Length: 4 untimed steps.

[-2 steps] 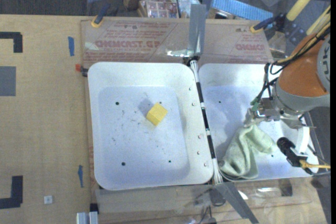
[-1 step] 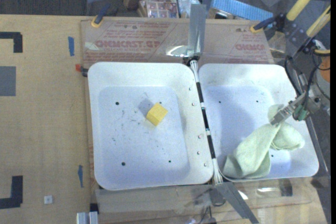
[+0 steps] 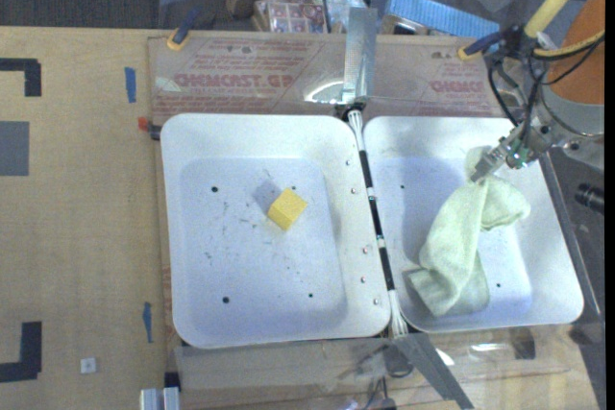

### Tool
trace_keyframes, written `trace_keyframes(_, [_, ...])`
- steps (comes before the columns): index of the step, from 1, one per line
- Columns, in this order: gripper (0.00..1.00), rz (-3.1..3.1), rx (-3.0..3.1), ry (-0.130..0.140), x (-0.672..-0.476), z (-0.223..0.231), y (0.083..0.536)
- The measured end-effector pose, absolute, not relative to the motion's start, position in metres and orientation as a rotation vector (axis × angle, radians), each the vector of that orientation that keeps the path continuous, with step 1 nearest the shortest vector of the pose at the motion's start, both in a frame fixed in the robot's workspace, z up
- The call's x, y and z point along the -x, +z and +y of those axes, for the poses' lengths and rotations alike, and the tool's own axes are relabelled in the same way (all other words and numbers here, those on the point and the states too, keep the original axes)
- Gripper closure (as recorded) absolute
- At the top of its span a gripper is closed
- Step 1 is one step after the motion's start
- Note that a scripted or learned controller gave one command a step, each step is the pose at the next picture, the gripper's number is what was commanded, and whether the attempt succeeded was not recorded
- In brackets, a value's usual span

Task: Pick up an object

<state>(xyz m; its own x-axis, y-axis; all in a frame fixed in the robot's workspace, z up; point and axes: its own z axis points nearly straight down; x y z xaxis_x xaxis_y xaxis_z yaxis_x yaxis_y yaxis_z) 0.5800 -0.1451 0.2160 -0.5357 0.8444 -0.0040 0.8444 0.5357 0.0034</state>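
Observation:
A pale yellow-green cloth (image 3: 463, 240) lies in the right bin (image 3: 548, 302), stretched from its front left up toward the back right. Its upper end is drawn up into a peak at my gripper (image 3: 483, 164), which reaches in from the right and is shut on that end. The cloth's lower part still rests bunched on the bin floor. A small yellow block (image 3: 286, 208) sits near the middle of the left bin (image 3: 192, 302), far from the gripper.
A raised divider (image 3: 373, 216) runs between the two bins. Cables and the arm's body (image 3: 567, 101) crowd the back right corner. A cardboard sheet (image 3: 250, 77) lies behind the bins.

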Motion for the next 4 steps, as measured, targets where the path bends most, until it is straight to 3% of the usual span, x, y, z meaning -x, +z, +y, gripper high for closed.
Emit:
trace_keyframes(1, [1.0,2.552,-1.833,0.0,-0.571,-0.084,0.185])
trace_keyframes(2, [1.0,1.603,-2.701,-0.002,-0.531,-0.063,0.238])
trace_keyframes(3, [1.0,1.96,-2.458,-0.003,-0.479,-0.114,0.247])
trace_keyframes(4, [1.0,1.594,-2.71,-0.003,-0.508,-0.109,0.133])
